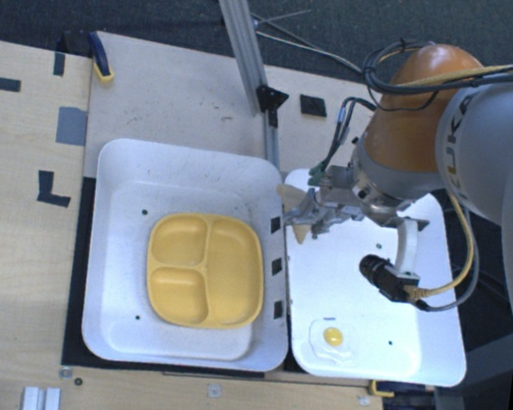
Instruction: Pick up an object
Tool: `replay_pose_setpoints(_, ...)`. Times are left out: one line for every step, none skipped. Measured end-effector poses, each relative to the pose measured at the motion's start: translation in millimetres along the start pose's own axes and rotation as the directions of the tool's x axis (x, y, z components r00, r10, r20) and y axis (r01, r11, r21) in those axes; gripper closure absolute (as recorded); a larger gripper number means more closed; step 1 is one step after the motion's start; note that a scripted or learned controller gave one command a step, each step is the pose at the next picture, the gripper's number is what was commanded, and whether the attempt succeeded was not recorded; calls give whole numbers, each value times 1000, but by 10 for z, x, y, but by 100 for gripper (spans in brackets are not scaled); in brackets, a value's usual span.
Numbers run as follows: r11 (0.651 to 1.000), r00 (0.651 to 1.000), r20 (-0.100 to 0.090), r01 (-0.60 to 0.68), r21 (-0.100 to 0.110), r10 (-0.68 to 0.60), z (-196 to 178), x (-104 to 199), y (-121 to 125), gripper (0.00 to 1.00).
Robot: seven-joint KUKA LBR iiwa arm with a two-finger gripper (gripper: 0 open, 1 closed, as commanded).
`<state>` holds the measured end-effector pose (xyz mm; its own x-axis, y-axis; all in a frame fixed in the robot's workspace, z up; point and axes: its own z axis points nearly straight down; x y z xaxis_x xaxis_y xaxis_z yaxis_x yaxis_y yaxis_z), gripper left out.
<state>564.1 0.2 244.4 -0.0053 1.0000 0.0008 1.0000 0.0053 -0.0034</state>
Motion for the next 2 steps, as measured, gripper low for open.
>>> replay_pose_setpoints(1000,1000,0,0,1,0,29,551,-242,100)
replay_pose_setpoints(1000,1000,1,0,1,0,92,990,-390,100)
